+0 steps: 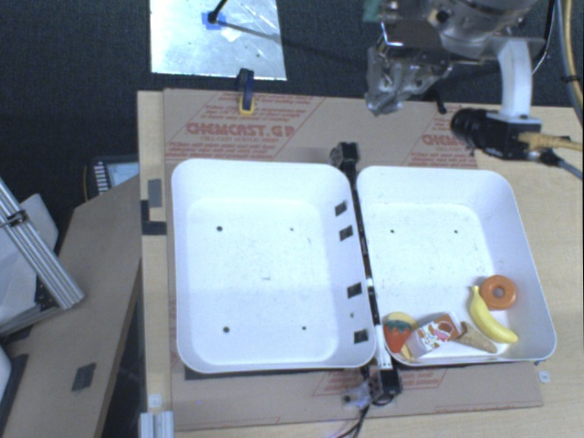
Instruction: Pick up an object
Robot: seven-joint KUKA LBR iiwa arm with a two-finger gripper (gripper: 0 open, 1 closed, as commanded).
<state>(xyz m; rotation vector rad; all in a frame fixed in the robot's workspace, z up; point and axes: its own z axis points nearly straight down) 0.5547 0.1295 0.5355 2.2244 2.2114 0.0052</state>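
Note:
Several small toy foods lie along the near edge of the right bin [493,194]: a yellow banana [487,318], an orange ring-shaped piece [498,291], an orange-red fruit [397,331], a white and red packet [432,334] and a tan cone-like piece [477,339]. My gripper [391,95] hangs high beyond the far edge of the right bin, over the cardboard sheet. It is well away from the objects and nothing shows between its fingers. Whether the fingers are open or shut I cannot make out.
The left bin [187,272] stands beside the right one, joined by a black clipped divider [360,254]. A cardboard sheet [274,126] lies under both bins. A shiny metal plate [182,26] sits at the far back left.

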